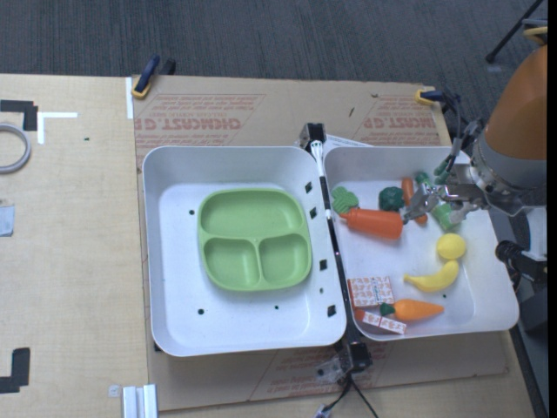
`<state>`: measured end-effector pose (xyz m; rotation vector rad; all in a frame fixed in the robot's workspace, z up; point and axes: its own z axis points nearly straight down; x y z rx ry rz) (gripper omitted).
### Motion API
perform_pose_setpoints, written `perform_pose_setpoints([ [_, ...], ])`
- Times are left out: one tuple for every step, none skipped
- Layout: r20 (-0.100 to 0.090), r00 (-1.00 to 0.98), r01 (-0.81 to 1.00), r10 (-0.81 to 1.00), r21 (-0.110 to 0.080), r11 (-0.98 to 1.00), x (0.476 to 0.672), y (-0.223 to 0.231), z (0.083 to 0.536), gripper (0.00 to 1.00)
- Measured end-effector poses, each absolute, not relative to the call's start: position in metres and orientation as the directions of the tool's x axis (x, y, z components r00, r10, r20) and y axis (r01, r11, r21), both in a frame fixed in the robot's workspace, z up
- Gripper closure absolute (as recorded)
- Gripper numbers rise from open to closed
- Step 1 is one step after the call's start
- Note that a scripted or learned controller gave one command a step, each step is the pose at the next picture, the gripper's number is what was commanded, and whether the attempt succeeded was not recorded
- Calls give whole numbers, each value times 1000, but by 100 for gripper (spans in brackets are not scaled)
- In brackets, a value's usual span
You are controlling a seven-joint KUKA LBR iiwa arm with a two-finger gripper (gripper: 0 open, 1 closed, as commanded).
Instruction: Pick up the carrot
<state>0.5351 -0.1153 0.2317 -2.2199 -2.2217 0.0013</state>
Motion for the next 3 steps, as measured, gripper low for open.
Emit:
perform_pose_setpoints([
  [1, -11, 1000, 1000, -1, 11, 477, -100, 118, 0],
  [-1, -267, 964, 964, 2, 267, 499, -73, 234, 0],
  [0, -341, 940, 940, 0, 341, 531, -42, 192, 0],
])
